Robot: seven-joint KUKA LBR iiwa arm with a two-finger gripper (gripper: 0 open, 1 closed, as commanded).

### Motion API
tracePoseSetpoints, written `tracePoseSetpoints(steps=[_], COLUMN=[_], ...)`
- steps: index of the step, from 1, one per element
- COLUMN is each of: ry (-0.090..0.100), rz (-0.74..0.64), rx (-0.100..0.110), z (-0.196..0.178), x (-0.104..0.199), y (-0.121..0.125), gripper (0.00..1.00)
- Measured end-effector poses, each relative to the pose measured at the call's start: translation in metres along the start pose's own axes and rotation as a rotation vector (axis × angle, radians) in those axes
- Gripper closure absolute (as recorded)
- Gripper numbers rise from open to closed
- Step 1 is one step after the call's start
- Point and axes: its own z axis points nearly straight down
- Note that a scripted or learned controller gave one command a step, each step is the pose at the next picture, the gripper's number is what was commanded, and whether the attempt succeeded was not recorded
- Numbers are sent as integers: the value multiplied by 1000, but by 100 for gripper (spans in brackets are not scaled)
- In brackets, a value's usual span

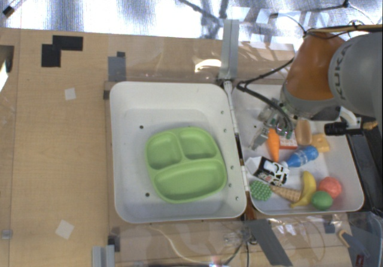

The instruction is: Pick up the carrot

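The carrot [274, 146] is a small orange piece lying in the right bin [358, 197], near its left wall, pointing toward the front. My gripper [273, 131] hangs at the end of the grey and orange arm, directly over the carrot's far end. It is open. One metal finger [261, 137] shows just left of the carrot, and the other sits on its right side. The carrot rests among the other toys on the bin floor.
A green divided plate [185, 164] lies in the left bin [128, 140]. Crowded around the carrot are a blue bottle [302, 156], a tan bread piece [303, 132], a black and white carton [270, 170], a banana [308, 188], a red fruit [330, 187], a green fruit [322, 200] and a cone [281, 193].
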Motion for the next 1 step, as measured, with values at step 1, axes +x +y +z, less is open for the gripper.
tracePoseSetpoints(steps=[1], ry=[0], rz=[-6], rx=[0], z=[-7], x=[-1], y=[2], gripper=[100])
